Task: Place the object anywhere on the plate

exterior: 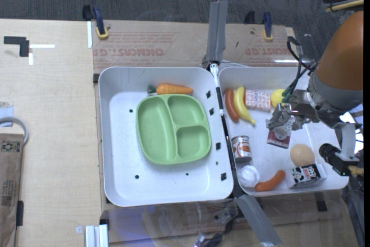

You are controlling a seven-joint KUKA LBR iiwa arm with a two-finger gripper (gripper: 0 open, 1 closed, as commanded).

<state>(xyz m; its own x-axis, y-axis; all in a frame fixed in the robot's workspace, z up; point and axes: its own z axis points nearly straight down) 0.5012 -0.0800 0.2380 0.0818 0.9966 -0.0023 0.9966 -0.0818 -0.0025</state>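
Two white bins sit side by side on the tabletop (52,124). In the left bin (115,182) lies the green plate (173,127), three compartments, with a carrot (173,89) just beyond its far rim, apart from it.

The right bin (324,142) holds the remaining items. Against the divider side lie a red sausage (230,104) and a banana (243,106), touching; a pink packet (258,99) and a yellow item (278,95) follow to the right. A small can (241,148) stands nearer the front, with a white ball (248,175), an orange sausage (270,181), a tan ball (302,154) and a black-and-white carton (305,174) along the front.

The tool (281,122) hangs over a red-and-white packet (278,139), which lies directly beneath it, well apart from the plate. Finger state: cannot tell.
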